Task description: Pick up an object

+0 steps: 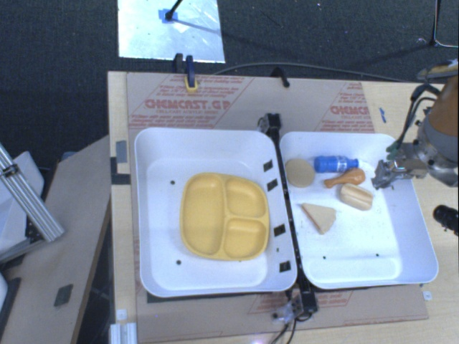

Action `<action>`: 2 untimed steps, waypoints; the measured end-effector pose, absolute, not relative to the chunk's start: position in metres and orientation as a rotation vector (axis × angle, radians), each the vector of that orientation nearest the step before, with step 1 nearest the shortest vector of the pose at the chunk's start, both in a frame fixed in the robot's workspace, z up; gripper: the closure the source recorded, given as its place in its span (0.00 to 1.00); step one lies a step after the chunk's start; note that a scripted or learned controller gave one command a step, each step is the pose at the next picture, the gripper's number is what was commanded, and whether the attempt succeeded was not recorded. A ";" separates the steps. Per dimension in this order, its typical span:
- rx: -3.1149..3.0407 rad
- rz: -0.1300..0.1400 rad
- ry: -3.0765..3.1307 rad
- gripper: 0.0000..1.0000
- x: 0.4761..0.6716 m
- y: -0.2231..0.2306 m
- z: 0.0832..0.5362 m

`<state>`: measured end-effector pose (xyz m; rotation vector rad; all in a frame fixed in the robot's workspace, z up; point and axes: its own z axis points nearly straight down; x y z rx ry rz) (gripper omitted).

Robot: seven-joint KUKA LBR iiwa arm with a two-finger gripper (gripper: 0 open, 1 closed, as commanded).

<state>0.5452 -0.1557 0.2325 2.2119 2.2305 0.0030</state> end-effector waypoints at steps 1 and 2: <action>2.210 0.005 2.232 1.00 0.554 -0.100 0.222; 2.210 0.005 2.232 1.00 0.553 -0.050 0.232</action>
